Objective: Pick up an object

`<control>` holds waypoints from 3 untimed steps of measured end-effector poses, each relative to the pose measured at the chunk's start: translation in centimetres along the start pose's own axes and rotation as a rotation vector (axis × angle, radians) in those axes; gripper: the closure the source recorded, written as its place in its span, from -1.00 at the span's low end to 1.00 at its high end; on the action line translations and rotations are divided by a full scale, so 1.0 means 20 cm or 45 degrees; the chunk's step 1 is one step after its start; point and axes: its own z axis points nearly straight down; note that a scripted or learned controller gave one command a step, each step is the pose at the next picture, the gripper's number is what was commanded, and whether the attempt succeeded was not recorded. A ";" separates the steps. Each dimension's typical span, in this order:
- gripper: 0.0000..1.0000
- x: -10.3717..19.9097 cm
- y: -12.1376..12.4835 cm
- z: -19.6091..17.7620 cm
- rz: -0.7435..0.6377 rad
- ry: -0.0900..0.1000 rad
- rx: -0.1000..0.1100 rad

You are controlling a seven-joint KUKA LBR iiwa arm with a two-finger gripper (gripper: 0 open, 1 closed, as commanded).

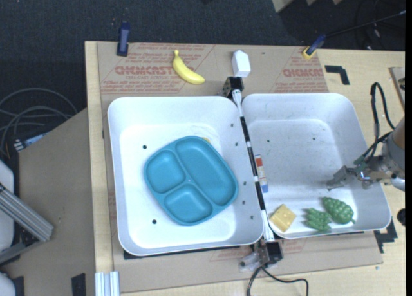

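Observation:
In the right bin (302,121), near its front edge, lie a yellow wedge-shaped block (282,217), a small green leafy piece (317,219) and a larger green knobbly piece (338,210). My gripper (349,183) hangs at the bin's right side, just above and behind the larger green piece. Its fingers are spread open and hold nothing. The left bin (129,127) holds a blue divided plate (189,179).
A yellow banana (187,69) and a small white block (241,63) lie on the bench behind the bins. Clamps sit at the back edge (123,37) (313,47). A black divider (251,159) runs between the bins. Cables hang at the right.

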 end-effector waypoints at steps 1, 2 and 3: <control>-1.00 0.01 0.31 0.25 -0.007 0.008 0.000; -1.00 -0.02 0.00 0.25 -0.005 0.010 0.004; -1.00 -0.02 0.00 0.25 -0.005 0.010 0.003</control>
